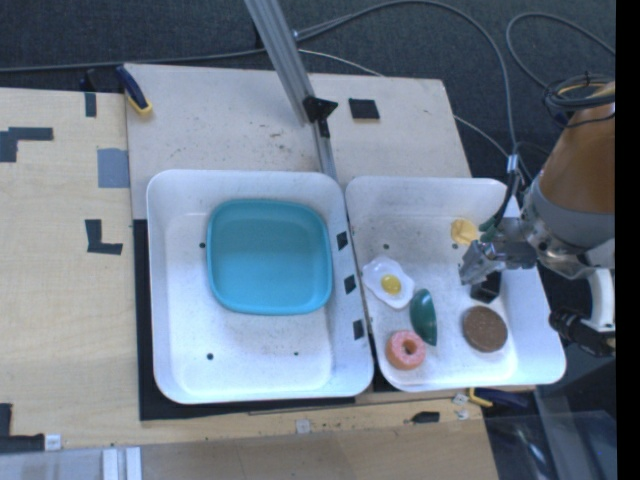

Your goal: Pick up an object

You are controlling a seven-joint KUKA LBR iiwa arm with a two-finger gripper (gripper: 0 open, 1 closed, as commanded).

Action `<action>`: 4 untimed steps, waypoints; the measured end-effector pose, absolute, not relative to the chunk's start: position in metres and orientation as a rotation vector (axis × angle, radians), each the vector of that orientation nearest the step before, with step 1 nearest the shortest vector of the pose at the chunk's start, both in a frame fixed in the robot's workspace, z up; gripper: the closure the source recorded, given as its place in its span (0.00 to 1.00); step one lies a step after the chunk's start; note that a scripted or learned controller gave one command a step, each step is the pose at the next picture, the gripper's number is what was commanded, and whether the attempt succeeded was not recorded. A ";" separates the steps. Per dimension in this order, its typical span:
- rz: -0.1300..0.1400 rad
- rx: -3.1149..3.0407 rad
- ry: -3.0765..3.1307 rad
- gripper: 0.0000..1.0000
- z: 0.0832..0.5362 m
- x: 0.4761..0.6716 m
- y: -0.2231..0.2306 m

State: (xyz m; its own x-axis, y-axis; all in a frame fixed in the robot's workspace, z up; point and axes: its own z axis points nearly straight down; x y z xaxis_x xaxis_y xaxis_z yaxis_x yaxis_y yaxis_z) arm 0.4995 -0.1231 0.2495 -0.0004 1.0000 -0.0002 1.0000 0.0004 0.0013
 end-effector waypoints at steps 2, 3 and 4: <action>-0.001 2.218 2.227 1.00 0.235 0.524 -0.034; 0.000 2.217 2.229 1.00 0.235 0.524 0.026; -0.001 2.218 2.227 1.00 0.231 0.525 0.071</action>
